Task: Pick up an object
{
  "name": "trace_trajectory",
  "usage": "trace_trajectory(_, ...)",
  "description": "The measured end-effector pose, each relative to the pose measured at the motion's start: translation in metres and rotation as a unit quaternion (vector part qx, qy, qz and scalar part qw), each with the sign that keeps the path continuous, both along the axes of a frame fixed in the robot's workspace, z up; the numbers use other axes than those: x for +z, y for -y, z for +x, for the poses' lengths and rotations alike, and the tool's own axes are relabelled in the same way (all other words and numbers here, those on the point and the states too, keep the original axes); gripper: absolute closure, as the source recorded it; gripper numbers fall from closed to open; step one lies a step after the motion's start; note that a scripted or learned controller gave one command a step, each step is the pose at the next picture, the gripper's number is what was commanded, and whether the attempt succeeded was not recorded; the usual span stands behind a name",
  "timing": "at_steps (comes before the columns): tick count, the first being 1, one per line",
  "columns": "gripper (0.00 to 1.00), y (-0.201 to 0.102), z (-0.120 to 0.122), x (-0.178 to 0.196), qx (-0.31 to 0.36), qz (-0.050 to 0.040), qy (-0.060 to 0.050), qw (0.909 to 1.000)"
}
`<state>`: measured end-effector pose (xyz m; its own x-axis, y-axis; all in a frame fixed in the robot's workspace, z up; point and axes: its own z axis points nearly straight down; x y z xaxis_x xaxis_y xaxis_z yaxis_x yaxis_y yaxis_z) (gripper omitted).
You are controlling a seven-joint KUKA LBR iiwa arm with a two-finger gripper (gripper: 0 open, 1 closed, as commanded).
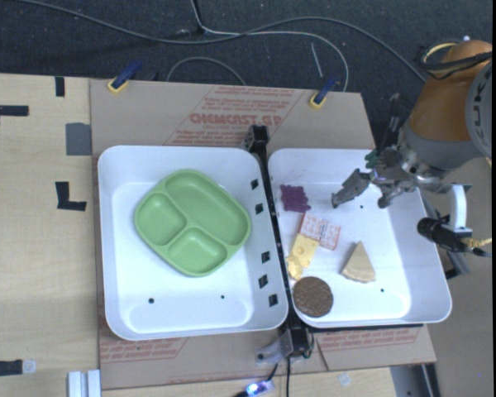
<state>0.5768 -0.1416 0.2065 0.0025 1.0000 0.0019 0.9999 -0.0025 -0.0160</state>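
The bench (33, 246) carries two white bins side by side. The left bin (120, 304) holds a green divided plate (192, 220). The arm (450, 98) reaches over the right bin (413, 300), its jaws (365, 188) spread apart with nothing between them, hanging above the bin's bare upper part. The nearest pick looks to be the pale wedge (359, 263), lying below the jaws toward the camera, its point aimed up at them. Left of it sit a brown round cookie (312, 296), a yellow piece (301, 255), a pink wafer (321, 231) and a purple bit (293, 197).
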Motion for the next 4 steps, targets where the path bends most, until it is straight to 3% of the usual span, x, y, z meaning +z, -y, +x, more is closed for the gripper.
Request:
trace_trajectory(1,0.0,-0.001,0.003,0.008,0.002,-0.0009,0.007,1.0)
trace_trajectory(3,0.0,-0.005,-0.006,-0.115,0.0,-0.0012,0.008,1.0)
trace_trajectory(4,0.0,-0.005,-0.004,-0.118,0.002,-0.0005,0.009,1.0)
